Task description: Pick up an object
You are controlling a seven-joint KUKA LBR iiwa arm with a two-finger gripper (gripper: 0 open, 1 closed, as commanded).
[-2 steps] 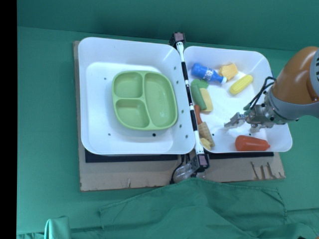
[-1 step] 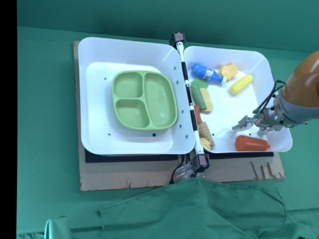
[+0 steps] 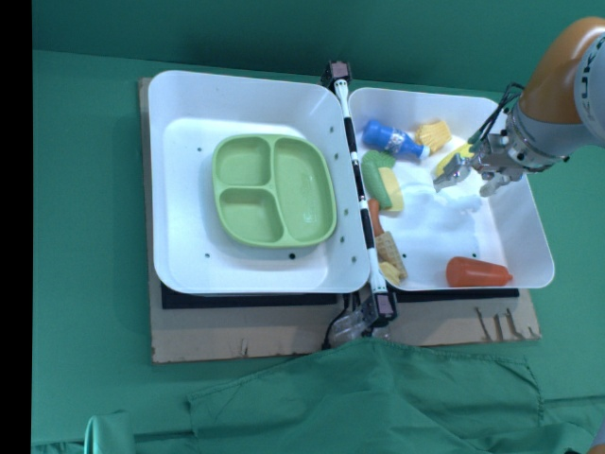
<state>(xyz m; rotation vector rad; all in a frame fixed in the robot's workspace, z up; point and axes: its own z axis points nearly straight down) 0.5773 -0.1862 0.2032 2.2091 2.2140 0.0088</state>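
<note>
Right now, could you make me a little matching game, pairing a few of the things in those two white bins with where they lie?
Things:
1. green divided plate
2. blue bottle
3. orange carrot-shaped toy
4. tool

Places:
A. near corner of the right bin
B. over the right bin's far right part
C. far part of the right bin, near the divider
D. middle of the left bin

Pairs: 1-D, 2-C, 3-A, 4-B

Grey arm [image 3: 588, 83], orange band, black cable.

A green divided plate [image 3: 274, 189] lies in the left bin [image 3: 180, 112], on green cloth [image 3: 95, 253].
</note>
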